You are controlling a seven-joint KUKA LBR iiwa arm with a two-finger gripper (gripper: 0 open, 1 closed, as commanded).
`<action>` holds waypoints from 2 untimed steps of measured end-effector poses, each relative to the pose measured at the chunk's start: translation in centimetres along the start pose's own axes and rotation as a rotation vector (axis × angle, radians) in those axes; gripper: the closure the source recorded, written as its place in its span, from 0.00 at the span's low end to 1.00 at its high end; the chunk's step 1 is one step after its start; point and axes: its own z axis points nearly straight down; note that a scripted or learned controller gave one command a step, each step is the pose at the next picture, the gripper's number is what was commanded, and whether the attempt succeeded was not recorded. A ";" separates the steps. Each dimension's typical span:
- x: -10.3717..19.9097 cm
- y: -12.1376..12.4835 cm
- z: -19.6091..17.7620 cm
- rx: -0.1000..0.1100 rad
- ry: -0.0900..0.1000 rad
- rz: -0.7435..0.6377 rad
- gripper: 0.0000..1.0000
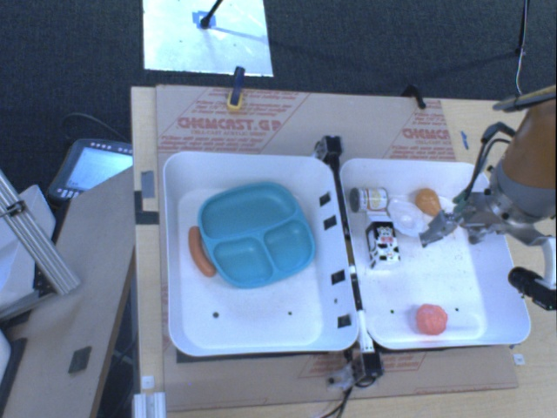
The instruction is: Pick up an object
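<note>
White plastic, smooth and shallow, makes up both bins: the left bin (178,233) and the right bin (487,312), joined along a dark hinged strip set with black clips. In the left bin lies a teal divided plate (254,233) with three compartments and rounded corners, tilted a little off square; just beside its left edge lies an orange sausage-shaped toy (201,251), glossy and slim.

In the right bin a small cylindrical jar (371,199) lies on its side near the back wall. An orange rounded object (427,201) sits to its right, touching a pale, translucent crumpled thing (406,212) whose shape is hard to make out. A black-and-white blocky toy (383,243) sits near the divider, and a dull pink ball (431,319) rests near the front wall, well apart from the rest.

Grey metal, the gripper (432,232) reaches in from the right, low over the bin just below the translucent thing. Whether its fingers are apart or closed, or hold anything, I cannot tell. The arm's orange band is cut off at the frame's edge.
</note>
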 end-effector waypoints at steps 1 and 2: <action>0.0 0.3 -0.7 -0.013 -0.002 -0.003 0.00; 0.0 0.6 3.5 -0.010 -0.001 -0.002 0.00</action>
